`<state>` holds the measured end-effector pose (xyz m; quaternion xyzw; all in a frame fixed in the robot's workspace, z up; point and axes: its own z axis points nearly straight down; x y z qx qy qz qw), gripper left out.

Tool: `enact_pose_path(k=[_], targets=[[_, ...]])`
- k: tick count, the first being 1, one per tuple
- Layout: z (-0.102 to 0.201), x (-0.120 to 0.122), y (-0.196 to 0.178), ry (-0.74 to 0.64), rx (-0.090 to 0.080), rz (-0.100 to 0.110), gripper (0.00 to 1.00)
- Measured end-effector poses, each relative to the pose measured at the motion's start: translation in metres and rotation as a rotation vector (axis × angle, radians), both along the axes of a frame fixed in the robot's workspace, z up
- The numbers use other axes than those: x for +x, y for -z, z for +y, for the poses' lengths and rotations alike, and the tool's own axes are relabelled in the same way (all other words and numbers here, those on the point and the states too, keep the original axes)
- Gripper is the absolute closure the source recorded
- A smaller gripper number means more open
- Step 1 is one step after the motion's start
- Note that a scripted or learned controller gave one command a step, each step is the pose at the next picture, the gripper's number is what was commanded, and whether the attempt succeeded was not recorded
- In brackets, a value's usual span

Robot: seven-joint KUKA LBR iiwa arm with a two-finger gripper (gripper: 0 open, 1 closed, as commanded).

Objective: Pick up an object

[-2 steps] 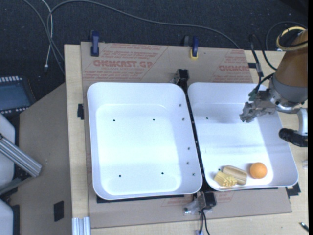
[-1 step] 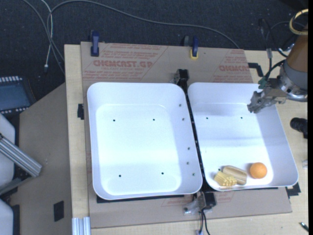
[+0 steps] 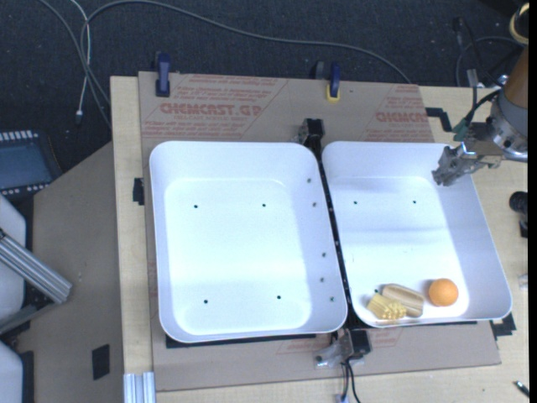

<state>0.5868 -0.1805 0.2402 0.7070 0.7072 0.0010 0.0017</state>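
Right bin [image 3: 470, 225] holds orange ball [image 3: 443, 292], corn [image 3: 387, 308].

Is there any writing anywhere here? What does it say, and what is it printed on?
"CHEMCAST GP", as best it reads: faint red print repeated across the brown protective sheet under the two white bins.
Smaller red lines around that print: too blurred to read.
The same red print near the sheet's right corner, above the right bin: partly cut off and blurred.
The bins themselves and the items in the right bin carry no readable text.
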Motion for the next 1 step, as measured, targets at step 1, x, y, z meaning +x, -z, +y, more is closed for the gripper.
enact_pose_path(k=[1], targets=[[0.0627, 0.0084, 0.0003, -0.005, 0.002, 0.003, 1.00]])
